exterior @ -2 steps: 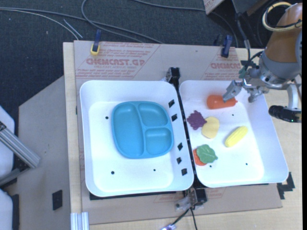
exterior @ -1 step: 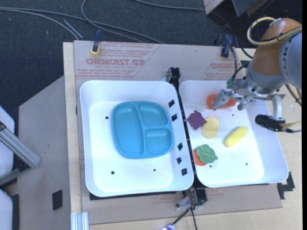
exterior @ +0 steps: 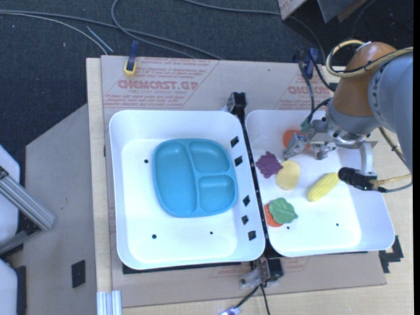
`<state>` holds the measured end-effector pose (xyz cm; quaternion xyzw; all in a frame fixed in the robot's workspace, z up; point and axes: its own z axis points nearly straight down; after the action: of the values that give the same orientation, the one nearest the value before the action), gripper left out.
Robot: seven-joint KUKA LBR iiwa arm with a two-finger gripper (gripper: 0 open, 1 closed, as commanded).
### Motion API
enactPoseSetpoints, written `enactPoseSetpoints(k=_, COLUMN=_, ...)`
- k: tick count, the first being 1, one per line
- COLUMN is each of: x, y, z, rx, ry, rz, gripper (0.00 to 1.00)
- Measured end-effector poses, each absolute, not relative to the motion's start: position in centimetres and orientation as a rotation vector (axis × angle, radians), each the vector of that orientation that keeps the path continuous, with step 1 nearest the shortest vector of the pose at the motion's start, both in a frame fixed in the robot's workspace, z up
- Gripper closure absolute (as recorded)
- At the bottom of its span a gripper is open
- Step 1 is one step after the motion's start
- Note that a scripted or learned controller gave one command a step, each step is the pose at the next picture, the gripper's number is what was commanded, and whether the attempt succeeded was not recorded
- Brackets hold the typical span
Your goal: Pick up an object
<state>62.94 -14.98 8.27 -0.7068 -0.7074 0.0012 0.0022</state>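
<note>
In the right bin lie several toy foods. A purple piece sits near the divider, with a pale yellow round piece just right of it. A yellow corn cob lies further right, and a green leafy piece on an orange one lies nearer the front. An orange-red piece lies at the back, partly hidden by my gripper, which hangs right beside it under the orange-banded wrist. I see nothing clearly held between its fingers.
The left bin holds a blue divided tray. Black clips line the divider between the bins. The arm's grey body covers the right bin's back right corner. Cables run across the floor behind the bench.
</note>
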Motion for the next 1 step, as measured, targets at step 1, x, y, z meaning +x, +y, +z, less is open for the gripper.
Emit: enactPoseSetpoints(k=1, x=63.12, y=-14.99, z=9.71, rx=-2.221, ry=-2.223, rz=-0.002, gripper=1.0)
